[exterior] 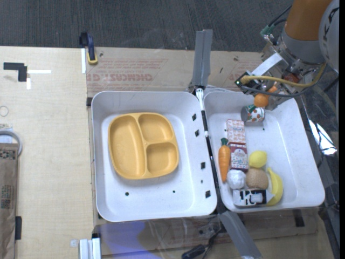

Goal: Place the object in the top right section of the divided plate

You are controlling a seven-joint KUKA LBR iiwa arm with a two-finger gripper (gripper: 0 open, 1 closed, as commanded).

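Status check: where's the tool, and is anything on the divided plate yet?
Tool over right bin's far end, beside a small orange ball; grip unclear. Divided plate in left bin, top right section bare. Carrot, lemon, banana clustered in right bin.

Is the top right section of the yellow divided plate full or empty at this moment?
Empty. The divided plate in the left bin shows only bare yellow in all three sections; the carrot and other items lie in the right bin.

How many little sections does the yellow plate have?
3. The yellow divided plate in the left bin has one long section on its left side, one at top right and one at bottom right. None look hidden.
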